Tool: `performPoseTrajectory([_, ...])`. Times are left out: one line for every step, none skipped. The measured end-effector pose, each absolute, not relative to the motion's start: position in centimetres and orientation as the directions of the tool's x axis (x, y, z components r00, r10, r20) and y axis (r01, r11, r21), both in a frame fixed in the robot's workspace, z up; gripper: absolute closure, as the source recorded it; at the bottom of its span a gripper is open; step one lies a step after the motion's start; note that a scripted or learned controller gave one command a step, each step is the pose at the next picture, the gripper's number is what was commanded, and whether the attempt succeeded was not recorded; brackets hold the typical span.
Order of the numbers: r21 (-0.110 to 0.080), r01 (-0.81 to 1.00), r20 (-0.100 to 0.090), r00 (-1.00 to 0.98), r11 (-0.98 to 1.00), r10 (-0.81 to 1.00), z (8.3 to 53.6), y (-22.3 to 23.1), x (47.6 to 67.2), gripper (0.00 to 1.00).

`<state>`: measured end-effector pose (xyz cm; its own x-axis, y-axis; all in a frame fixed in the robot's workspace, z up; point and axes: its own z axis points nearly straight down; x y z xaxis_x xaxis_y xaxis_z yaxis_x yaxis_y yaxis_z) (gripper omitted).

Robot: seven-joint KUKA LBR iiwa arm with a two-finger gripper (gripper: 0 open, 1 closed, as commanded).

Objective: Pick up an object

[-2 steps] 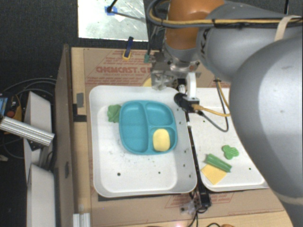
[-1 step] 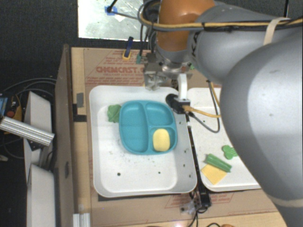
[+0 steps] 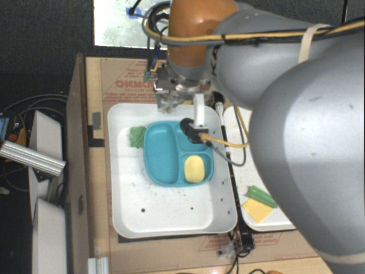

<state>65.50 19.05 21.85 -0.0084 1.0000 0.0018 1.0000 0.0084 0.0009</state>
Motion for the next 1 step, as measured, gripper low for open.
performPoseTrajectory([-0.005,1.0,0.002,-0.01,0.01,1.0,21.4,22.19,56.01,1.0])
